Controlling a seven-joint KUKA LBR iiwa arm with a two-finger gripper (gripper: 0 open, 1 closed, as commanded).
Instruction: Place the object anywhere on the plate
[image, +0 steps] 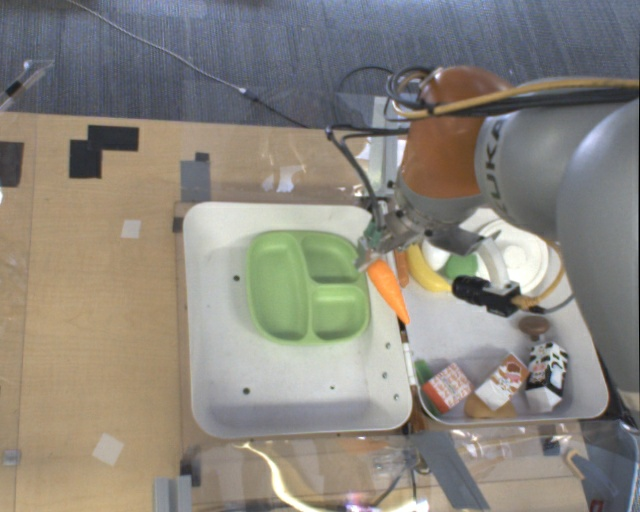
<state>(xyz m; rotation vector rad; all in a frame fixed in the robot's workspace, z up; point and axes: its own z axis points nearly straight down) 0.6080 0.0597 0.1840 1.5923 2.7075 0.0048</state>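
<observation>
Reaching in from the right, our grey arm (520, 150) bends down over the green plate's (305, 288) right rim, its gripper (377, 243) pinching the carrot's (388, 289) leafy top. We see the carrot hang beside that rim, long axis slanting, tip pointing down-right, away from the plate.

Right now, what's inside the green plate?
The green plate has three compartments, and what shows of them is bare. The gripper hangs by its right rim with the carrot slanting below it, covering a bit of that edge.
</observation>
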